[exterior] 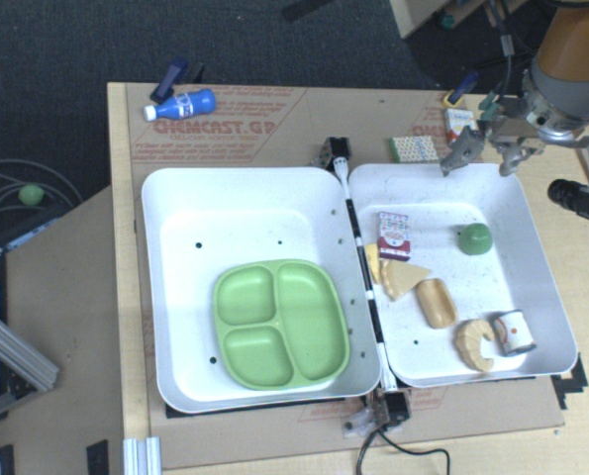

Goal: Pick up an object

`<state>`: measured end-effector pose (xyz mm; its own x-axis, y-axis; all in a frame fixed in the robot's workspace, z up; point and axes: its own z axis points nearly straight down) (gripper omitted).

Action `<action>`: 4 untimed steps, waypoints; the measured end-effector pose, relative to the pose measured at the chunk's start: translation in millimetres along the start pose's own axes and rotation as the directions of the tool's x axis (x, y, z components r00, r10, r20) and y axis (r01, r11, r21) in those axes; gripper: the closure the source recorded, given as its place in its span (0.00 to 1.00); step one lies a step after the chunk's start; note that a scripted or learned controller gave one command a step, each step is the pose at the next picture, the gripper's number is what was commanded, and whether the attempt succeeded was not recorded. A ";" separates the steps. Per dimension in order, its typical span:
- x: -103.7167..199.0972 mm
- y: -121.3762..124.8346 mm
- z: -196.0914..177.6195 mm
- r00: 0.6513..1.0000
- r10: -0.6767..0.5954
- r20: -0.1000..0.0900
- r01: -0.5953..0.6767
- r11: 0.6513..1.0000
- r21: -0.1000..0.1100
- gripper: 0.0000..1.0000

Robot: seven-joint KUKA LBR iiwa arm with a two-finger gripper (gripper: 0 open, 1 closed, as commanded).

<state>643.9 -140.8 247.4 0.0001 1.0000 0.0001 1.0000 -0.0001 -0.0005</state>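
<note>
My gripper [488,155] hangs above the far rim of the right bin [532,226], its two fingers spread apart with nothing between them. Below it in that bin lie a small green ball [474,237], a red and white packet [394,236], a yellow wedge [397,279], a tan bread roll [436,303], a croissant-like piece [471,345] and a small white can with a red mark [514,332]. The green ball is the closest object to the gripper.
The left bin [175,226] holds a green three-section plate [279,323]. On the cardboard behind the bins lie a blue and white bottle [180,105] and small cards [415,148]. A black clip [335,150] sits between the bins' far corners.
</note>
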 end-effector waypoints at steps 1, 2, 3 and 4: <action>-66.5 -49.9 42.6 1.000 0.003 0.002 -0.003 1.000 0.003 0.00; -72.6 -28.3 162.0 1.000 -0.003 -0.008 0.003 1.000 0.004 0.00; -76.0 -27.3 149.5 1.000 -0.001 0.000 0.001 1.000 -0.001 1.00; 9.8 -3.4 118.4 1.000 -0.003 -0.001 0.003 1.000 -0.004 1.00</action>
<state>640.4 -131.0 129.0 -0.0027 1.0000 0.0015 1.0000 0.0027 0.0035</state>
